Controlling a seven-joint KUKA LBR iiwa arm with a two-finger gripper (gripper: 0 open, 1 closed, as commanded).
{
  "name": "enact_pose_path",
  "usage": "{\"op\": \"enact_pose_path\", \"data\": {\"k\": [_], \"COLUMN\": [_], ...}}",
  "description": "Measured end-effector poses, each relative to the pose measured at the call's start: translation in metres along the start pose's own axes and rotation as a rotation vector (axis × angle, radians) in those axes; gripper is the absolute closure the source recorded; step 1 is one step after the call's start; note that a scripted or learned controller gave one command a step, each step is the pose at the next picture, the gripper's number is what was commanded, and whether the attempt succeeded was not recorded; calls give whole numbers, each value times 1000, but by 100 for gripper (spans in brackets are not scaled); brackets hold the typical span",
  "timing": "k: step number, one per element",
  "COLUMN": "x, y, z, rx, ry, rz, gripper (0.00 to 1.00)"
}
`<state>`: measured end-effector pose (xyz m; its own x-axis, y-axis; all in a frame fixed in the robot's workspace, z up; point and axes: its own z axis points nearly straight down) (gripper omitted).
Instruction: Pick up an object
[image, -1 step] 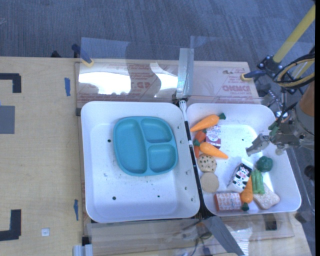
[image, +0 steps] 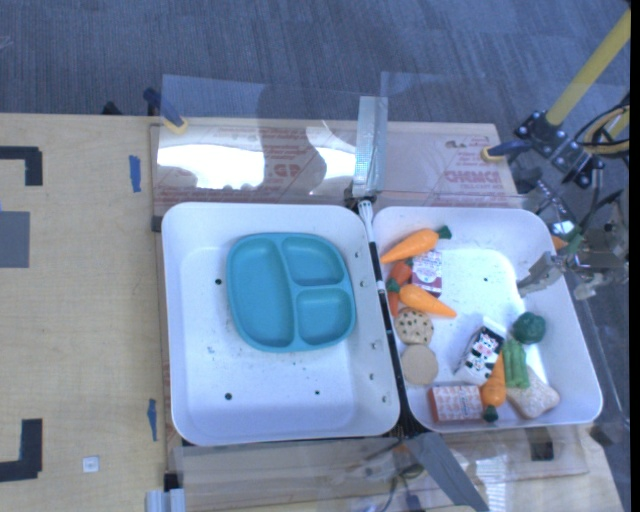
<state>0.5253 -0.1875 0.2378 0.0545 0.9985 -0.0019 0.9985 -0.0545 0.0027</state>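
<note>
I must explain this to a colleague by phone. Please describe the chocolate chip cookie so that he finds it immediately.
Look in the right white bin, along its left wall. Below the two carrots lies the cookie, round, tan and dotted with dark chips. The disc just below it is plain.

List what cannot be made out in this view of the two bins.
- Gripper at the right bin's right rim: small and lost against dark clutter, so its state cannot be read.
- Print on the small cartons: too small to read.
- Pale item at the bin's lower right: partly covered by a carrot and a green vegetable.
- Arm: cut off by the right edge.
</note>
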Motion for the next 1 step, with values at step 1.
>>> {"op": "enact_pose_path", "data": {"k": [1], "x": [93], "y": [0], "z": [81], "rx": [8], "ry": [5], "rz": [-157], "gripper": [0]}}
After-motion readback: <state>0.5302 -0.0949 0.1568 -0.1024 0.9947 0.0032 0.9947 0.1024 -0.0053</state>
